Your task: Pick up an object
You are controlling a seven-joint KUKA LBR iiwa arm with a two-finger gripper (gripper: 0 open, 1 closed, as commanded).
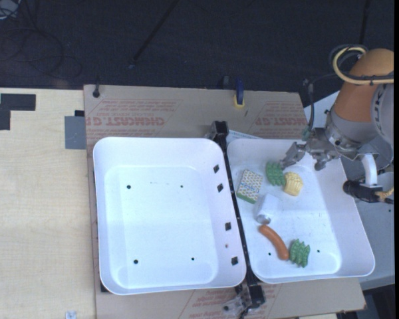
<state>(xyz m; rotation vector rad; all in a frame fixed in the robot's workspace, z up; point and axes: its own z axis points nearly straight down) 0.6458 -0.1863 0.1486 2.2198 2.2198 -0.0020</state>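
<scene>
The right bin (349,244) holds 5 small objects, including a carrot (273,240); above it, the gripper (304,156) spreads released fingers.

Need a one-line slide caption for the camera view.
KUKA arm's gripper hovers over the right bin above toy corn, carrot and other small items; nothing grasped.

Pale wooden bench (33,211), bearing a printed cardboard sheet (159,115); on that, two white bins (106,178) side by side, seemingly clipped together.
</scene>
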